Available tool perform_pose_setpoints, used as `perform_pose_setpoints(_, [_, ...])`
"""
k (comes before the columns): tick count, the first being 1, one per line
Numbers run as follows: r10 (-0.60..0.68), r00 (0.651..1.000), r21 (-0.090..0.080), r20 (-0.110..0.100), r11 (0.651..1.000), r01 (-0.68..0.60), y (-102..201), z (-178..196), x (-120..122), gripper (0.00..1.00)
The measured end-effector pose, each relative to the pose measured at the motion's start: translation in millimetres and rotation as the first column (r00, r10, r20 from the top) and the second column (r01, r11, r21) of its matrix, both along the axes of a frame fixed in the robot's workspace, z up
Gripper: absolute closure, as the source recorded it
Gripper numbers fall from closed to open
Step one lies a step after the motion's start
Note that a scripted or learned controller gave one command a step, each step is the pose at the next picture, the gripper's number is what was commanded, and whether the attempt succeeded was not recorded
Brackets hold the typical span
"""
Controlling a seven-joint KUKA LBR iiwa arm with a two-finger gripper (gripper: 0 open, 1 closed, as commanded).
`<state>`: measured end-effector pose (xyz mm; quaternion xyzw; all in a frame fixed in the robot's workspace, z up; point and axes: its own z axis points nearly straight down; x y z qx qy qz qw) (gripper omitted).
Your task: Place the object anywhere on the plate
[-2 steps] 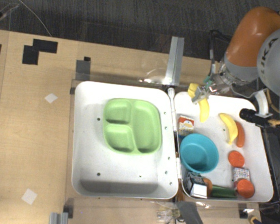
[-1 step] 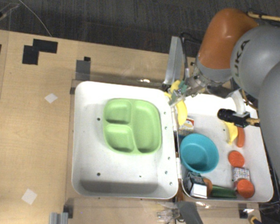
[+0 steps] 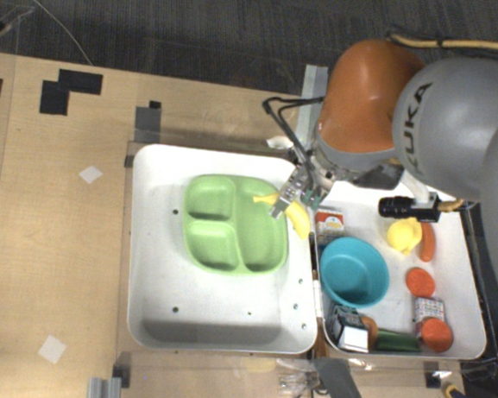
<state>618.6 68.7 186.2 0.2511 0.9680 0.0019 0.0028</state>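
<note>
1. We see the grey arm (image 3: 465, 109) reach in from the right, its orange band (image 3: 362, 95) above the seam between the two bins; the tool (image 3: 283, 207) hangs at the right edge of the left bin (image 3: 153, 255).
2. The tool's fingers are drawn narrow about a yellow banana (image 3: 300, 224), gripping it near its middle; one end points left over the plate, the other down and right toward the bin wall.
3. The green plate (image 3: 207, 238) (divided into three compartments) lies in the upper middle of the left bin; the banana sits over its right rim, and we cannot tell whether it touches the plate.
4. The right bin (image 3: 474, 300) holds a blue bowl (image 3: 355, 272) at its left side, upright; just above the bowl lies a small red-and-white packet (image 3: 328, 220).
5. To the right of the bowl we find a yellow lemon-like fruit (image 3: 404, 236) with a slim orange piece (image 3: 428, 244) beside it; an orange round thing (image 3: 419, 281) lies below them.
6. Along the near edge of that bin lie a dark box (image 3: 352, 333) and a green piece (image 3: 397, 341); the details are too small for us to read.
7. Both bins rest on the pale wooden bench (image 3: 46, 245).
</note>
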Motion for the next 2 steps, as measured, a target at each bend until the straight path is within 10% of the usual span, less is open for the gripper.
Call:
perform_pose_setpoints(1, [0.150, 0.989, 0.000, -0.002, 0.989, -0.150, 71.5, -45.5, -12.6, 1.00])
perform_pose_setpoints(2, [0.148, 0.989, 0.000, 0.001, 0.989, -0.148, 70.2, -44.0, -11.6, 0.00])
